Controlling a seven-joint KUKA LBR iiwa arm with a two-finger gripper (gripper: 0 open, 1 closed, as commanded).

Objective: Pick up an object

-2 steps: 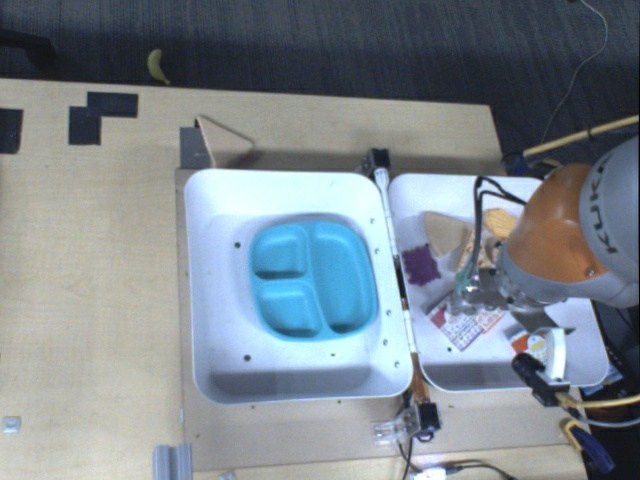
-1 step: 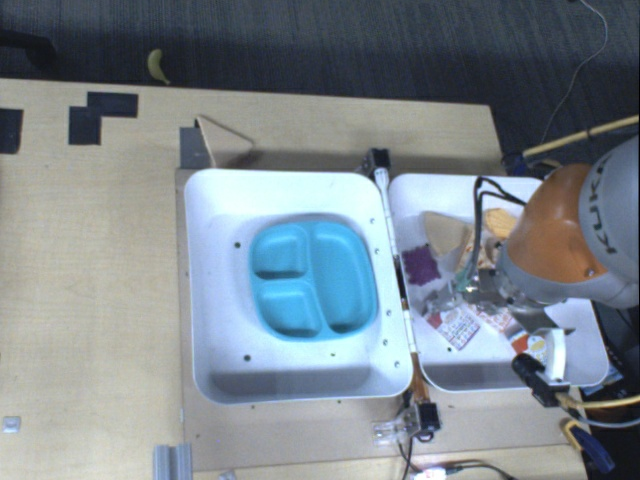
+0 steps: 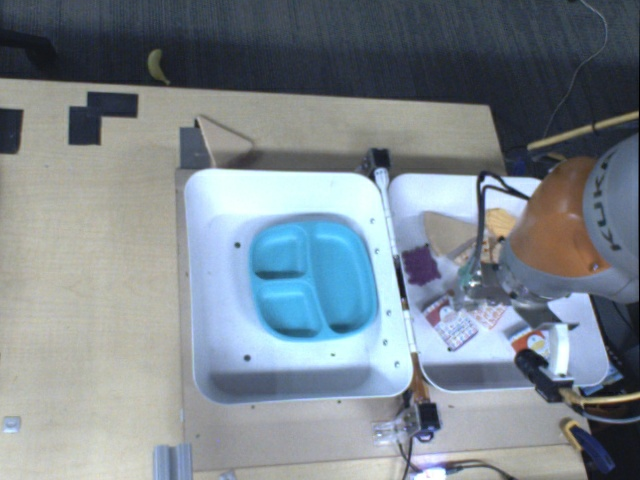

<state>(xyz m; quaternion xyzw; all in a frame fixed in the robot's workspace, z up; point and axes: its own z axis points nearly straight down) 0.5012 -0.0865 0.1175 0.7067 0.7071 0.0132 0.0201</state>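
At the bottom edge of the frame, thin cables (image 3: pixel 405 456) and a small connector (image 3: pixel 424 418) lie on the pale wooden bench (image 3: pixel 90 298) just below the seam between the two bins, and a grey metal bracket (image 3: pixel 172 460) sits at the lower left. Above them, the left bin (image 3: pixel 198 268) holds a blue three-compartment plate (image 3: pixel 312 278), lying flat near its middle. The right bin (image 3: pixel 440 376) carries the loose things to pick. Two red-and-white printed packets (image 3: pixel 455 328) lie side by side near its middle, their print too small to read. A purple scrap (image 3: pixel 421 264) lies by the bin's left wall, and a tan cardboard-like piece (image 3: pixel 445 230) lies toward its upper wall. The gripper (image 3: pixel 470 286) hangs just above the packets in the frame, to the right of the purple scrap; whether it is open or closed cannot be told. The arm (image 3: pixel 600 268) comes in from the right with its orange band (image 3: pixel 552 228) over the bin, and the grey casing beside the band shows the dark letters "KU" before the frame cuts them off. Higher up, a black clamp (image 3: pixel 377 158) sits at the top of the seam between the bins, a tan triangular brace (image 3: pixel 218 136) stands by the left bin's upper left corner, and pieces of black tape (image 3: pixel 100 116) mark the bench's upper left. Beyond the bench lies dark carpet (image 3: pixel 300 18), with a yellow curved thing (image 3: pixel 157 65) at upper left and a pale wooden rod (image 3: pixel 585 133) at upper right.
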